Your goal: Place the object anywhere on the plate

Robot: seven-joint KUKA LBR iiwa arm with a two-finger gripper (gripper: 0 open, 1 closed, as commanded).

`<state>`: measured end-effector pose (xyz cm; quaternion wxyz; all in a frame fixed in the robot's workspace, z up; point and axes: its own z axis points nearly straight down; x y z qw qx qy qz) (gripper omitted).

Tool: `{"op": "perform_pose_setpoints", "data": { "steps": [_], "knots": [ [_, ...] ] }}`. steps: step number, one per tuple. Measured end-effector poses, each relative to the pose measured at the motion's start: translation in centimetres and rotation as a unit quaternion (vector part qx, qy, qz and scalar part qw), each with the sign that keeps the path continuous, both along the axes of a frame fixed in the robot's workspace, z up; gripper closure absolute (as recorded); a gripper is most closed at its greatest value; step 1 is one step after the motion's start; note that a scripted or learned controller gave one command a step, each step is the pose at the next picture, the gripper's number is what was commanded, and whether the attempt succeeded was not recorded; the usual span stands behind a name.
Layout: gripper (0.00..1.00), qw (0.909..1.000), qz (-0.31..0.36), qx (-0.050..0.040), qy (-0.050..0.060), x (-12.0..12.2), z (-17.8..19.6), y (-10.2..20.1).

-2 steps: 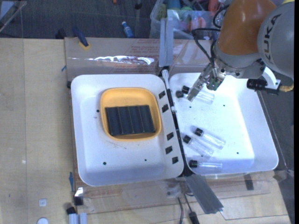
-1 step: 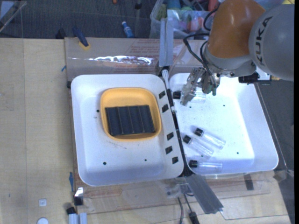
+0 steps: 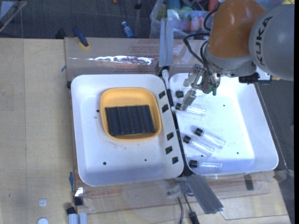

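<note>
**Pincer over the right bin, vials below it, plate in the left bin**

The table [image 3: 32,125] is pale wood and carries two shallow white bins side by side. The left bin [image 3: 88,167] holds a yellow plate [image 3: 130,96] with rounded corners; a dark ribbed tray [image 3: 131,120] lies flat on the plate and covers most of its floor. The right bin [image 3: 247,129] is brightly lit and holds several clear vials with black caps.

The arm [image 3: 252,27], grey with an orange band, reaches in from the right and hangs over the upper left part of the right bin. Its pincer [image 3: 198,85] points down and leftward, close to the wall between the two bins. Whether its fingers are apart or together cannot be made out, because the metal parts blur into the glare.

One vial [image 3: 190,107] lies just below the pincer, tilted, with its cap toward the divider. Whether it touches the fingers is unclear. Two more vials [image 3: 208,136] lie close together near the middle of the bin. Another vial [image 3: 205,164] lies along the front edge. A small black cap [image 3: 179,94] sits near the divider, left of the pincer.

All the vials are in the right bin, apart from the plate.
</note>
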<state>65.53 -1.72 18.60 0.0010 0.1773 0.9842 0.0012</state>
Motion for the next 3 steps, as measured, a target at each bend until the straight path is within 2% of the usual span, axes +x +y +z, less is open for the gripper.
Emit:
{"op": "perform_pose_setpoints", "data": {
  "steps": [1,2,3],
  "knots": [
    [0.0,0.9981,0.062,-0.0008,-0.003,0.2,0.8,-4.4],
    [0.0,0.9899,0.142,-0.0018,-0.004,-0.5,2.0,-10.8],
    [0.0,0.9655,0.26,-0.0024,-0.004,-0.3,-0.2,-17.6]
  ]
}}
